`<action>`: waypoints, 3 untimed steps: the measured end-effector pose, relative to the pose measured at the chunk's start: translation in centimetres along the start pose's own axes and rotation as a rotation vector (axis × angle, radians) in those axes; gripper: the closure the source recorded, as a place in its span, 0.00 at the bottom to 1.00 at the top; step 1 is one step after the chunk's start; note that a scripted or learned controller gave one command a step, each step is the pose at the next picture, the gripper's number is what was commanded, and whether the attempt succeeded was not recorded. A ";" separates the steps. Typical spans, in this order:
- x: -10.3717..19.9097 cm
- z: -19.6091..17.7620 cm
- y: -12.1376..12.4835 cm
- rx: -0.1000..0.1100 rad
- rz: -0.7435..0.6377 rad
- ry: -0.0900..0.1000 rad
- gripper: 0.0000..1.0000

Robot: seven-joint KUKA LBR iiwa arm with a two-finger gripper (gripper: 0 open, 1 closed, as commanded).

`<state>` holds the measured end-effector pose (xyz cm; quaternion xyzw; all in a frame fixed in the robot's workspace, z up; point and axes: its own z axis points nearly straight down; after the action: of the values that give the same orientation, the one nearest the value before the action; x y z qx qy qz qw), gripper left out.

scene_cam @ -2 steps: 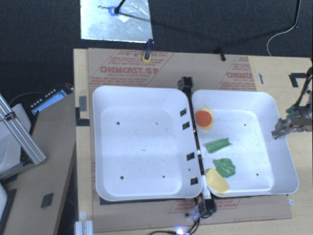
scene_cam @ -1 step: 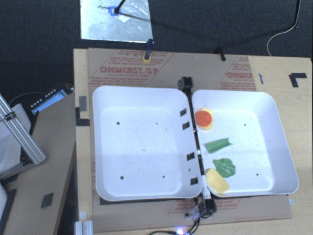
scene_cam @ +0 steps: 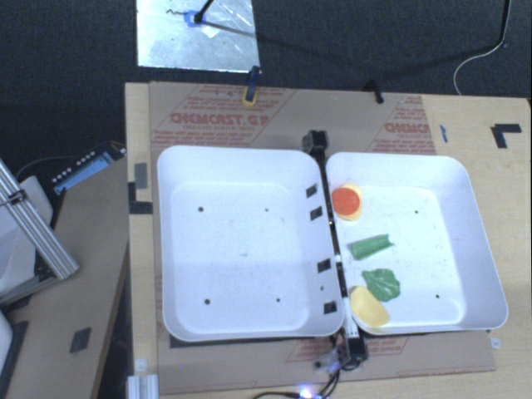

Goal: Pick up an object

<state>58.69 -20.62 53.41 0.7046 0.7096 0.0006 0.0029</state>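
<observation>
Four small toys lie in the right bin (scene_cam: 465,223), all crowded toward its nine o'clock wall: an orange ball (scene_cam: 347,201), a green pod (scene_cam: 370,245), a green leaf (scene_cam: 382,283), a yellow piece (scene_cam: 368,306) at seven o'clock. The left bin (scene_cam: 241,239) sits alongside. Gripper state: cannot tell.

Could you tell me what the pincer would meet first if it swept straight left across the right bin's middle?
Likely the long green piece by the left wall of the right bin, though depth is unclear.
</observation>
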 end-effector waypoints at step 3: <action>0.0 -0.3 0.6 -0.001 0.002 0.000 1.00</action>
<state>59.25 -20.58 53.68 0.7053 0.7089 0.0009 0.0032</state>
